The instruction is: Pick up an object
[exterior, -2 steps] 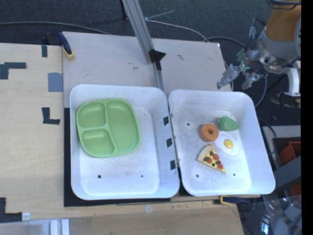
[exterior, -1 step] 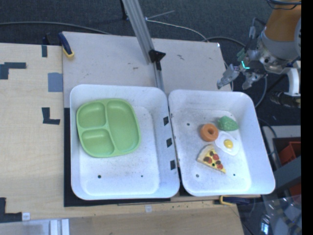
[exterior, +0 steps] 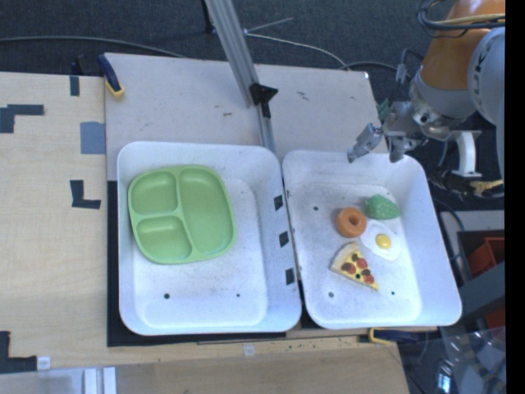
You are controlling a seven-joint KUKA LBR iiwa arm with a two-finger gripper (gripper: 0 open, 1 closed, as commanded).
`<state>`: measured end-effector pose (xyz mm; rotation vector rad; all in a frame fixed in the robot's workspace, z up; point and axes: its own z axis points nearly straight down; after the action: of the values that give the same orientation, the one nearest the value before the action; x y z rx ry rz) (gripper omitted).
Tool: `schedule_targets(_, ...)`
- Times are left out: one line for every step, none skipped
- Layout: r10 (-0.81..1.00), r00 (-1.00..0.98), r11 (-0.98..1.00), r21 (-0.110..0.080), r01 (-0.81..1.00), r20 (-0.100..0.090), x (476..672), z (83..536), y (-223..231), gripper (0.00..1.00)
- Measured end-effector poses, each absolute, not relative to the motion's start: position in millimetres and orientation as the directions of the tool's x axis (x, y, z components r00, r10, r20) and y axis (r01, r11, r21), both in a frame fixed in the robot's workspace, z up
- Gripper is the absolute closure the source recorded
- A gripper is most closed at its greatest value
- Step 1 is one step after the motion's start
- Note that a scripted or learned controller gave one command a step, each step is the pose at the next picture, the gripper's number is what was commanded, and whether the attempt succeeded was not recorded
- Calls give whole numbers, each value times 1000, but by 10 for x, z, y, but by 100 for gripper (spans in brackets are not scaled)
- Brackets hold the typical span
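Your floor is dark grey carpet (exterior: 328, 6) across the top, with thin cables (exterior: 287, 31) trailing over it. Your bench has a pale wood top (exterior: 41, 220) on the left, marked with dark tape pieces (exterior: 82, 194) and a grey patch (exterior: 93, 136). A whitish board (exterior: 189, 97) lies over the bench's middle, scuffed and speckled. A blue and yellow clamp (exterior: 111, 76) sits at the board's upper left corner. A metal pole (exterior: 234, 43) slants down from the top edge to a black bracket (exterior: 262, 94). You've got a black mat (exterior: 112, 302) edge showing under the bins. Clutter and wires at right, too dim to tell. Light is even, soft shadows.
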<state>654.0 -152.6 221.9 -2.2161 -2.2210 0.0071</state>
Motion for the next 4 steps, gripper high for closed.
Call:
schedule_targets(1000, -3, 3, -7, 1000, -1, 6622, 1710, -1533, 0)
schedule_targets(1000, -2, 2, -7, 1000, -1, 6660, 1218, -1597, 0)
schedule_targets(1000, -4, 4, -2, 1000, -2, 6675, 1357, -1591, 100)
schedule_targets(1000, -1, 1, 4, 1000, -1, 6650, 1792, -1597, 100)
